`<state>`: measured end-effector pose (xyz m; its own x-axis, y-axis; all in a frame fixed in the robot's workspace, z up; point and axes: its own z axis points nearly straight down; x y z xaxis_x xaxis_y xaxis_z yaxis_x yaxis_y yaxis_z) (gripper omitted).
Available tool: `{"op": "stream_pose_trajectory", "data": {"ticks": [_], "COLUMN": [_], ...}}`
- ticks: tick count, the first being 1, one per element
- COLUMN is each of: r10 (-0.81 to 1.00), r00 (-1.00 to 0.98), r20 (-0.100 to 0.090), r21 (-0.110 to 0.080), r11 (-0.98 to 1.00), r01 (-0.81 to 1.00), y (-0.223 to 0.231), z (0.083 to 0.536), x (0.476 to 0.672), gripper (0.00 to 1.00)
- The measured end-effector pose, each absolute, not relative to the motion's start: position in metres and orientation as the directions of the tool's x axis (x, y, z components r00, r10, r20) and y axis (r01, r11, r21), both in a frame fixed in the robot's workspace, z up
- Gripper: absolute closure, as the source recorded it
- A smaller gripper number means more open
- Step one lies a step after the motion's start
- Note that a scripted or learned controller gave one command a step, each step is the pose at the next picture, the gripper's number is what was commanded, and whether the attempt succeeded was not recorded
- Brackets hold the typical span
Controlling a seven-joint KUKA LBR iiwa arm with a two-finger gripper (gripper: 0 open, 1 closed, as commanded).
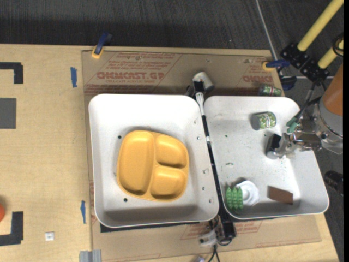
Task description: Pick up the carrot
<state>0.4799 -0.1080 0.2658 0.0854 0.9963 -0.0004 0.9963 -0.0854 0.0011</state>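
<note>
The gripper hangs low over the right bin; whether it is spread or closed cannot be told. A small orange shape, possibly the carrot, sits cut off at the bench's far left edge, outside both bins and well apart from the gripper. A yellow divided tray lies in the left bin. Dark carpet lies beyond.

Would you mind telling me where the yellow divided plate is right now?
The yellow divided plate lies in the middle of the left bin, across the divider from the right bin.
</note>
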Motion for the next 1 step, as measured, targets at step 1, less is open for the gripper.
{"op": "stream_pose_trajectory", "data": {"ticks": [1], "r10": [0.985], "r00": [0.170], "r20": [0.000], "r21": [-0.002], "r11": [-0.170], "r01": [0.985], "y": [-0.0242], "z": [0.1843], "x": [0.4921], "gripper": [1.00]}}
